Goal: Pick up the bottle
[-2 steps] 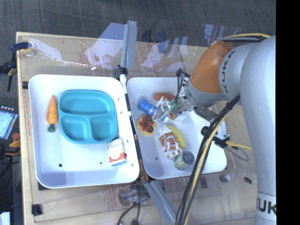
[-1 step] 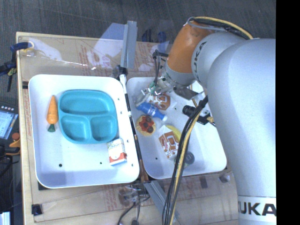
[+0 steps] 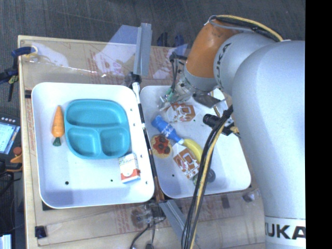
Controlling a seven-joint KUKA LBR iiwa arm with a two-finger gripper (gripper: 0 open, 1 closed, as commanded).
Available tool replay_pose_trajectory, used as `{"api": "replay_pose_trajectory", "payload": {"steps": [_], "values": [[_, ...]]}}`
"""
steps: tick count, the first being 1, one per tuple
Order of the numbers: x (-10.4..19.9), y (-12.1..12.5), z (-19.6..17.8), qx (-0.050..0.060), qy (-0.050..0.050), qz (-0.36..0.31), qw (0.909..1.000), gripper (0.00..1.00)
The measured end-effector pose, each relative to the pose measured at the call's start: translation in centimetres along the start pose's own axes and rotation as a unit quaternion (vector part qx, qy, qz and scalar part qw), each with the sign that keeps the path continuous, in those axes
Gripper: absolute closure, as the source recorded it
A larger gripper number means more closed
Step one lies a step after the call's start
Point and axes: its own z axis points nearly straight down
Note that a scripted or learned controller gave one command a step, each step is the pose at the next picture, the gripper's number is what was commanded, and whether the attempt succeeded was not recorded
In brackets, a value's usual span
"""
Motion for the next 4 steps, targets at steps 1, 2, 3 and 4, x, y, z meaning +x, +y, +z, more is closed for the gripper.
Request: {"api": "replay_pose_trajectory", "payload": {"steps": [1,2,3,4], "values": [[2.1,0.2,2.4,0.007,0.008,-0.103,0.9946,1.00],[5.9,2.2,-15.7,0.004,0.007,-0.307,0.9516,1.00],[5.9,2.1,-15.6,0.004,0.007,-0.307,0.9517,0.00],[5.7,-6.4,-4.2,0.006,0.010,-0.272,0.9621,0.00]]}}
